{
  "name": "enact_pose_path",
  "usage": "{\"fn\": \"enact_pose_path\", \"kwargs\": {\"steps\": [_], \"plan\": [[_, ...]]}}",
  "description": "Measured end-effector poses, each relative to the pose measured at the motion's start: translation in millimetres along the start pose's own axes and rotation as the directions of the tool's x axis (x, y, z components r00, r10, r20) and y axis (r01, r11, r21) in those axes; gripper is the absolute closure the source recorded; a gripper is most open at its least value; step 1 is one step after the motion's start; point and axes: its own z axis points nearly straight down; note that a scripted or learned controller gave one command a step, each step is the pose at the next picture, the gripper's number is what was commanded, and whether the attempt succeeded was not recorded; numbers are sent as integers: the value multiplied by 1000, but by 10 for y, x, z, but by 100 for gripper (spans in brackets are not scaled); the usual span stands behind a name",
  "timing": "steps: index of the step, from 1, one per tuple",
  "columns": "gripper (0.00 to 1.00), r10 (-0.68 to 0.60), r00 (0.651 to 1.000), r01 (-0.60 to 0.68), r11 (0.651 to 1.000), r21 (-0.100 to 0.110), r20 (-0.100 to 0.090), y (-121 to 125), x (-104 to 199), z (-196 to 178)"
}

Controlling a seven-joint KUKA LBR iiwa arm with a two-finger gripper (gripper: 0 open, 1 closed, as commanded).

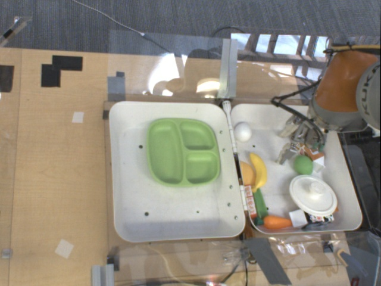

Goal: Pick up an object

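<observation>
My gripper [293, 144] hangs over the upper right part of the right bin [351, 210], open with nothing between its fingers. A green ball [303, 165] lies just below and to the right of it, beside a small red and white item [318, 156]. A white ball [242, 131] rests at the bin's upper left. A yellow banana [258, 170] and an orange fruit [246, 173] lie along the left wall. Lower down are a white lidded bowl [313, 195] and an orange carrot [277, 222].
The left bin [128, 219] holds a green divided plate [183, 151]. A red and green packet [252, 202] lies by the divider between the bins. The arm's orange band [339, 82] hangs over the right bin's far right corner.
</observation>
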Motion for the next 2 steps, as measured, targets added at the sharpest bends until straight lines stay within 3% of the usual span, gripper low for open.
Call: {"fn": "enact_pose_path", "kwargs": {"steps": [1, 2], "plan": [[0, 257, 967, -256, 967, -4, 5, 556, 776, -33], [0, 229, 973, -229, 973, -2, 7, 706, 548, -22]]}}
